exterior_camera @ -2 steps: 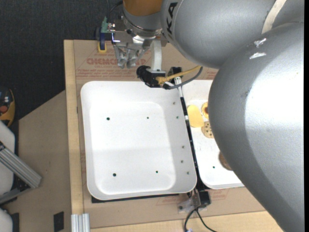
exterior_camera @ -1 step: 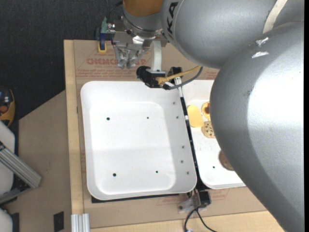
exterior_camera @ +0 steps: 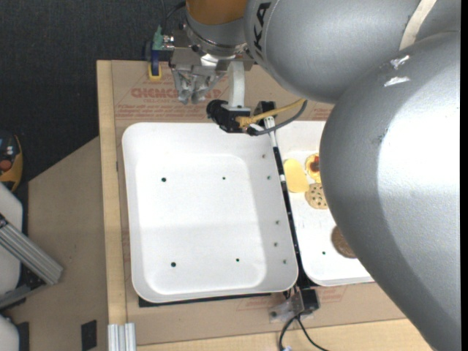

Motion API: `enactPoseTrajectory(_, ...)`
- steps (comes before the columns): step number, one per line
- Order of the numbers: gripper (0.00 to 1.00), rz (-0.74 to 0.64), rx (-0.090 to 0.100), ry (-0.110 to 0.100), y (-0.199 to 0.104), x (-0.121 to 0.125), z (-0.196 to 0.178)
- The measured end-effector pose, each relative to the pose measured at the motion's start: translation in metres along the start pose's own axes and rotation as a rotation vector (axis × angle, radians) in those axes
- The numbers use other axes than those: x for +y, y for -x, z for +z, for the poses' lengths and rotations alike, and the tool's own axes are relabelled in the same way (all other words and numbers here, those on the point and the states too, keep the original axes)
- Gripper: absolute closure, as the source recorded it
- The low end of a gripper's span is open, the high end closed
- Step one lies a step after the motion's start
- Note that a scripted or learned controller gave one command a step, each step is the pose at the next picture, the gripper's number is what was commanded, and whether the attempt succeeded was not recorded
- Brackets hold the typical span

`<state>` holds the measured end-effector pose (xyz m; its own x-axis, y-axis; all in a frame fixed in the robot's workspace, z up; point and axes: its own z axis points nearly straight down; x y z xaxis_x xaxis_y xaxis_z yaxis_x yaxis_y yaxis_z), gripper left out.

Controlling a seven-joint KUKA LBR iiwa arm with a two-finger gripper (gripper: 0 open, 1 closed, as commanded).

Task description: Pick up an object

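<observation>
My gripper [exterior_camera: 191,90] hangs above the cardboard bench just beyond the far rim of the left bin [exterior_camera: 146,196]. Its fingers [exterior_camera: 185,90] look shut and close together, with nothing between them. The objects lie in the right bin [exterior_camera: 322,269], largely hidden under my grey arm: a pale yellow piece [exterior_camera: 295,174], a dark red piece [exterior_camera: 314,164] beside it, a spotted tan round piece [exterior_camera: 316,195] and a brown round piece [exterior_camera: 342,244] at the arm's edge. The gripper is well to the left of and behind all of them.
The left bin shows a bare white floor with a few small black dots. A black cable bundle [exterior_camera: 228,115] hangs over the far corner between the bins. A blue and yellow fitting [exterior_camera: 155,55] sits left of the wrist. Grey rails [exterior_camera: 29,251] lie at the left edge.
</observation>
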<state>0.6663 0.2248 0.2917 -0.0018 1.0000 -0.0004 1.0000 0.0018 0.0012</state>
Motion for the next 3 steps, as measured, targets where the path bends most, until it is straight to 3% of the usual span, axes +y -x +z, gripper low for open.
enactPoseTrajectory(3, 1.00, 0.000, 0.000, 0.002, 0.0000, 0.0001, -0.0078)
